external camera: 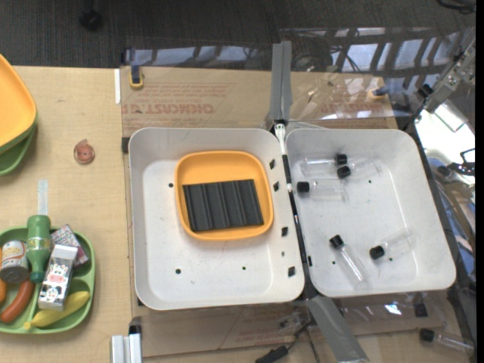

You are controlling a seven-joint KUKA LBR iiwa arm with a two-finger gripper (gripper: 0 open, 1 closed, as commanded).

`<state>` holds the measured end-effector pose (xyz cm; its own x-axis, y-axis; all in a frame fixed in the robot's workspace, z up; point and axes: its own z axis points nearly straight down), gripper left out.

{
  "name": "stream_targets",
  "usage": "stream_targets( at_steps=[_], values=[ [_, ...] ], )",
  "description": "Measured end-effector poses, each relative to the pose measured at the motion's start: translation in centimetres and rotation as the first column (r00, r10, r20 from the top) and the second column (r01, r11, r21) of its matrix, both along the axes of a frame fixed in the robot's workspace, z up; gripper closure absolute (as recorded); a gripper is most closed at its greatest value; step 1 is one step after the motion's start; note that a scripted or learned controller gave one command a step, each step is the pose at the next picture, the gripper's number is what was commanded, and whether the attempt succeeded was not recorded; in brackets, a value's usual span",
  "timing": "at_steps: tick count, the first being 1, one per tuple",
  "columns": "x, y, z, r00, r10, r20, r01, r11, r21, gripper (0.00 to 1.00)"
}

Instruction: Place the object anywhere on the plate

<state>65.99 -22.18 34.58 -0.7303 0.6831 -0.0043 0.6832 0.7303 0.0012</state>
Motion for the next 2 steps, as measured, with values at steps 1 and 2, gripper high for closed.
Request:
stream_targets(
  at_steps=[1,2],
  values=[
    [-0.9,0.0,8.3,0.987,0.158,-0.001,-0.158,0.987,0.000,1.00],
    [-0.8,0.0,9.6,0.944,0.330,-0.001,-0.330,0.944,0.000,1.00]
  ],
)
